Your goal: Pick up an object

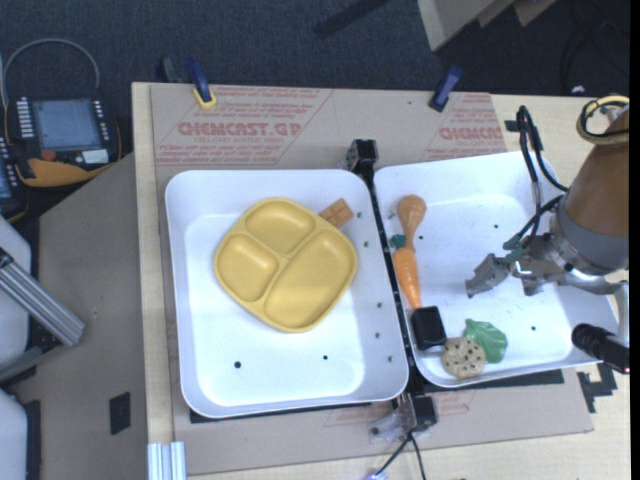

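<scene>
The gripper [487, 277] hangs over the middle of the right bin [470, 198], its grey fingers pointing left and standing open with nothing between them. Left of it, along the bin's left wall, lie a tan wooden piece [410, 213] and an orange carrot [406, 276]. Below those rest a small black block [428, 326], a round brown cookie [463, 357] and a green leafy toy [488, 337]. The green toy sits just below the gripper, apart from it.
The left bin [200, 348] holds a yellow divided plate [286, 263] with a small brown block [337, 212] at its upper right edge. A black clamp [361, 154] sits where the two bins meet. Cables [530, 158] run down to the wrist at the right.
</scene>
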Motion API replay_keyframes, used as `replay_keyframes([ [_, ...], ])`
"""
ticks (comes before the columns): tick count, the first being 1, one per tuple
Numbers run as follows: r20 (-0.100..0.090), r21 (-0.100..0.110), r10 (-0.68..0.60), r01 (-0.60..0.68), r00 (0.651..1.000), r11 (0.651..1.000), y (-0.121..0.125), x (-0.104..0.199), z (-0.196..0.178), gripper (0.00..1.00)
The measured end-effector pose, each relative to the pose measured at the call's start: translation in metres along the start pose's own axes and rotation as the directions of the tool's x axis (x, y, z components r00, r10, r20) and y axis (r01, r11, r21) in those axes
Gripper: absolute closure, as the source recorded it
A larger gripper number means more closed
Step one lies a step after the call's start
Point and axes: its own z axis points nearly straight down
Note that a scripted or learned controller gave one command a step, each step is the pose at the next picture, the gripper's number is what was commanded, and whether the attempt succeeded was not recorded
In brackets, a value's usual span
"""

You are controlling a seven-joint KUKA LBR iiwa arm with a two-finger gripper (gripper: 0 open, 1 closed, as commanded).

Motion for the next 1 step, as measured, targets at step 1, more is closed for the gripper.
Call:
replay_keyframes([
  [1, 0.0, -0.001, 0.0, 0.0, 1.0, 1.0, 0.0006, 0.001, 0.041, 0.0],
])
